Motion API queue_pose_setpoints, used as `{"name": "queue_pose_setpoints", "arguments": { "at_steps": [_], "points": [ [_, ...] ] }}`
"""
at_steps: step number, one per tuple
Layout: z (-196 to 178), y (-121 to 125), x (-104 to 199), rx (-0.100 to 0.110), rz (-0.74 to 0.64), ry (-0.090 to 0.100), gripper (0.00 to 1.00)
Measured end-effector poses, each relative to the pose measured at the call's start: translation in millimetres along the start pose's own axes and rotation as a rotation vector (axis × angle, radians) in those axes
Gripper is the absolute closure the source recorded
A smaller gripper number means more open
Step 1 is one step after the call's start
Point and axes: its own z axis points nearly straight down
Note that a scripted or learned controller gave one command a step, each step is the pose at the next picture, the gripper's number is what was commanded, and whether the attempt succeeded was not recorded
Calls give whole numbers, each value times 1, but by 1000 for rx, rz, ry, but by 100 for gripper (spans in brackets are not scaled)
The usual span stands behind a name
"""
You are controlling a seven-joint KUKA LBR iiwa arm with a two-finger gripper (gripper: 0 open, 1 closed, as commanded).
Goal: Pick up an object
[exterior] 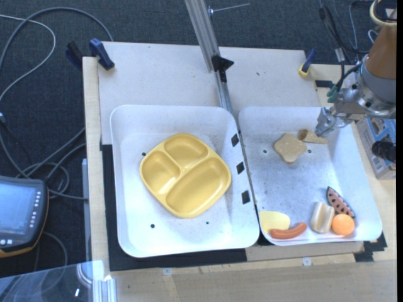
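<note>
the grey arm with its orange band reaches in from the right, its end effector [325, 126] low over the far right corner of the right-hand shallow white bin [277, 178]; whether it is wide or narrow cannot be told from this slanted overhead view, and nothing can be seen held in it. just beside the end effector, to its left, lies a small flat tan piece [312, 136], its long axis running roughly left to right, one end reaching up to the tool's tip; contact cannot be confirmed. a little further left and nearer the camera sits one tan, squarish slice of toy bread [289, 148], lying flat on the speckled bin floor.

well apart from the end effector, along the near edge of the same bin, five toy foods are grouped: one pale yellow rounded piece [274, 219], one red-orange sausage [288, 233] lying lengthwise left to right just in front of it, one cream bread roll [322, 217] with its long axis running towards and away from the camera, one orange ball [343, 224] just beside the roll, and one dark, red-spotted wedge [340, 201] slanting from upper left to lower right.

far to the left of the end effector, the second shallow white bin [126, 168] holds one yellow plastic plate with three compartments [185, 175], turned at an angle. both bins rest side by side on the pale tabletop [164, 74].
</note>
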Motion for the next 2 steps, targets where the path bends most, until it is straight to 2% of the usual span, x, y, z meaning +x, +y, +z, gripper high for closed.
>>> {"name": "queue_pose_setpoints", "arguments": {
  "at_steps": [1,2],
  "points": [
    [3,7,45,0,1,0,100],
    [-4,26,95,-6,0,-1,100]
  ]
}}
